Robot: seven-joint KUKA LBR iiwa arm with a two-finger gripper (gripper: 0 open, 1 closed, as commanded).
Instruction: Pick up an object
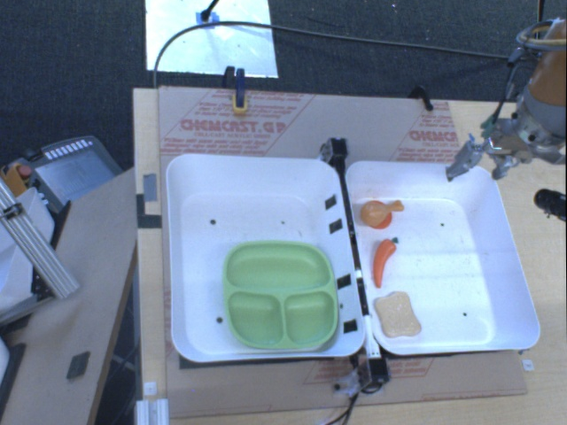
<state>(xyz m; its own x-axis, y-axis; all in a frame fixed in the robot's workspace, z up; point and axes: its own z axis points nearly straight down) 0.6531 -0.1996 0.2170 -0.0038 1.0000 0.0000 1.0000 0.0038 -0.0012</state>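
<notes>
Two smooth white plastic bins [257,184] share the tabletop [372,118]. The left holds a glossy green three-section plate [280,293]; the right a carrot [384,260], bread slice [397,315], orange pear-shaped piece [379,212]. Spread, empty claw [482,163] hovers over that bin's far-right corner.

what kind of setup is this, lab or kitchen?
Most likely a robotics lab bench, not a kitchen. Two white bins sit on a board clamped at its far edge, cables trail across the dark floor, and the food, such as the carrot, looks like toys.

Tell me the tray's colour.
Light green tray, seen in the camera view.
</notes>
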